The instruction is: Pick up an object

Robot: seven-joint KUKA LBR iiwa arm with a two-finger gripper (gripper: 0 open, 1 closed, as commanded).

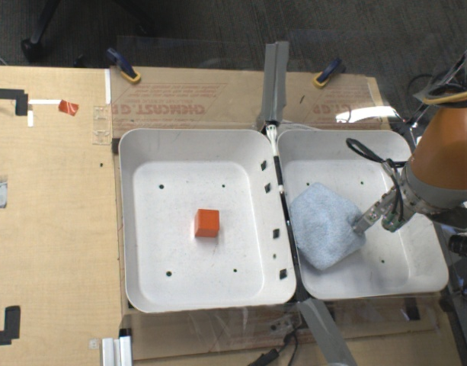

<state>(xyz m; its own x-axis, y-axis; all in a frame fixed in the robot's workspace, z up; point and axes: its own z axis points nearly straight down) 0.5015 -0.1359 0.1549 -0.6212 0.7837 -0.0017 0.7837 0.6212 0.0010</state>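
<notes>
A small orange-red cube (207, 223) sits near the middle of the left bin (142, 204). A crumpled light-blue cloth (323, 224) lies in the left half of the right bin (416, 269), close to the divider. My gripper (365, 222) is low in the right bin, its tip at the cloth's right edge and touching or nearly touching it. The arm behind it, with its orange band (449, 149), comes in from the right and covers part of the bin's right side.
A grey metal bar (275, 82) runs up from the gap between the bins. Two clamps (123, 65) hold a cardboard sheet behind them. A wooden board (43, 227) lies to the left. Cables hang by the arm.
</notes>
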